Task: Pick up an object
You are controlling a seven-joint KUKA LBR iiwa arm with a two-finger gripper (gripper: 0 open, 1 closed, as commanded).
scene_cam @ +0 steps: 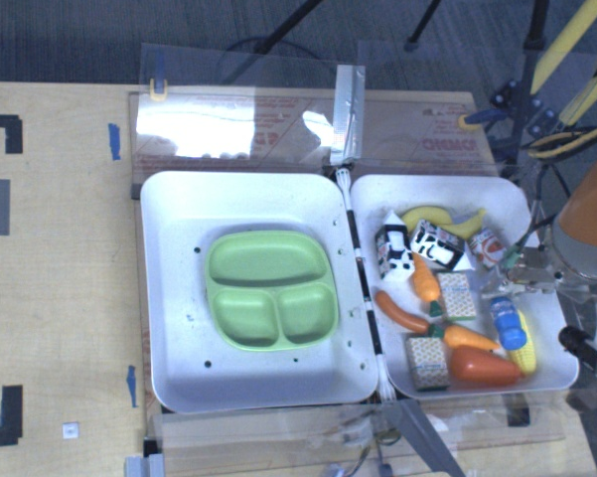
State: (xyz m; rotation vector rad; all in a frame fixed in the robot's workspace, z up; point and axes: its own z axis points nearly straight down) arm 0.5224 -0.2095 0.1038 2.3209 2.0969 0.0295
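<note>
The right bin [546,366] holds a heap of toy food. A yellow banana [439,217] lies at the back beside a black-and-white carton [438,247] and a black-and-white cow figure [392,251]. Two carrots [425,281] [467,339], a red sausage [401,313], two waffle blocks [457,294] [428,359], a blue bottle [506,325], a corn cob [524,354] and a red pepper [485,368] lie nearer the front. My gripper [517,266] hangs at the bin's right side, just above the blue bottle and beside a red-and-white packet [487,247].
The left bin [169,217] bears a green divided plate [271,288]. A clear plastic wall [238,117] stands behind the bins, with a metal post [348,112] between them. My arm's orange band [588,217] is at the right edge. Tripod legs and cables lie beyond.
</note>
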